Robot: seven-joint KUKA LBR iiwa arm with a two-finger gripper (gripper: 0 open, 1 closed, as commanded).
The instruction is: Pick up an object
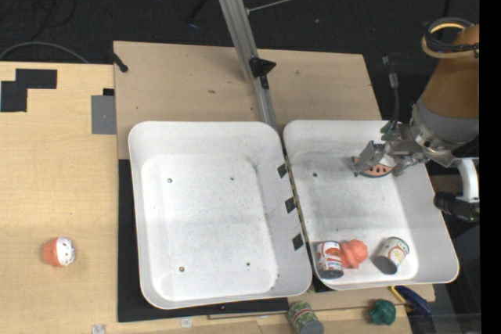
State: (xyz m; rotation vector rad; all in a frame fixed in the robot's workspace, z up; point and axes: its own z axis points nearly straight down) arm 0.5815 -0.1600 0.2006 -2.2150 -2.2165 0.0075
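Claw [374, 162] low over right bin [344, 192], fingers seemingly pinching a small red watermelon-slice toy [381, 169] near the far side; likely light, stiff, slick plastic, best nipped across its thin faces, not the curved rind.

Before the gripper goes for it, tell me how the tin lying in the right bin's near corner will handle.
The tin lies on its side, so a push probably rolls it. Its round wall may slip between fingers. The bin's rim and the orange lump close by may crowd the approach.
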